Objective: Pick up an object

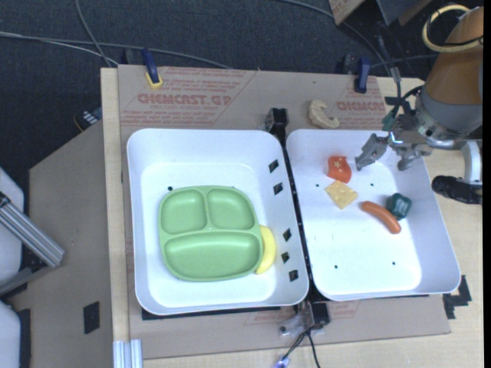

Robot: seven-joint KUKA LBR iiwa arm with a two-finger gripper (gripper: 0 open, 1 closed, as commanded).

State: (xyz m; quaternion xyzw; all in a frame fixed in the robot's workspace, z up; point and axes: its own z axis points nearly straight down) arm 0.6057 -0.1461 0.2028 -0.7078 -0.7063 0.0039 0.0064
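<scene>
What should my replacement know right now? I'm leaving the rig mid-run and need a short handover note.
Hand: open, holding nothing, poised over the upper part of the right bin.
Right bin: red piece, yellow wedge, orange sausage, teal piece, all lying loose.
Left bin: green divided tray with a yellow piece at its right edge.
Beige piece lies on the board behind the bins.
Done: nothing picked yet.
Left: grasp and lift one object; the red piece is nearest the hand.

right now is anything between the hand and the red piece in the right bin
Nothing visible. The hand hangs over the right bin's far edge, and the red piece lies just to its left on bare white floor. The yellow wedge and the sausage sit nearer the camera, off that line.
</scene>
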